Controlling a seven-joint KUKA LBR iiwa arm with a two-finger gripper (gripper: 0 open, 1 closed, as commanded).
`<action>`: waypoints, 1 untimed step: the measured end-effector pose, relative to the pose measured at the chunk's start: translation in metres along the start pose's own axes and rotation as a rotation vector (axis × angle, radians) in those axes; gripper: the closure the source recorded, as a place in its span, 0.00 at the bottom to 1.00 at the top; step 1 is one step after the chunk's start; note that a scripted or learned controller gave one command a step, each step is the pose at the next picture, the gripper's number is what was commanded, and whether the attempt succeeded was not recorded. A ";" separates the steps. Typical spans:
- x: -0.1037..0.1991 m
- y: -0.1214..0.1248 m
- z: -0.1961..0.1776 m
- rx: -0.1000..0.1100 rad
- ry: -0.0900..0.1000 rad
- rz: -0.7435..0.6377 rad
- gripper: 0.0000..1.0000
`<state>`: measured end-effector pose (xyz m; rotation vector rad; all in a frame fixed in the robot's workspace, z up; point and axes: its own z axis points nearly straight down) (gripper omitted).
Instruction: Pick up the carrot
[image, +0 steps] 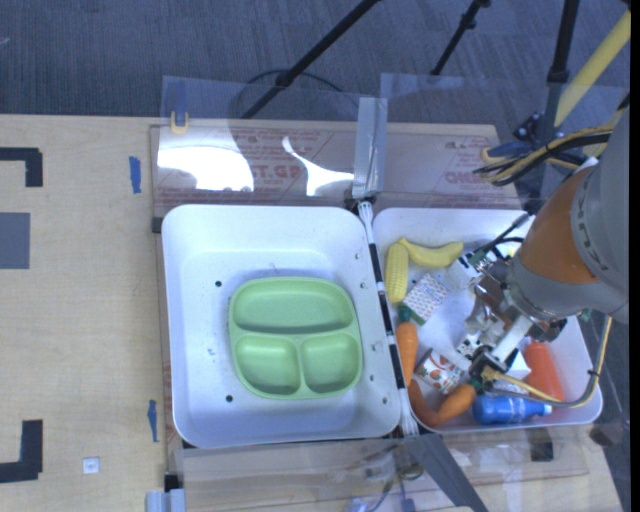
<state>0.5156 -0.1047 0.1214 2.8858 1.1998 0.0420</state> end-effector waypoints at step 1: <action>0.015 0.012 0.010 0.001 0.003 0.474 1.00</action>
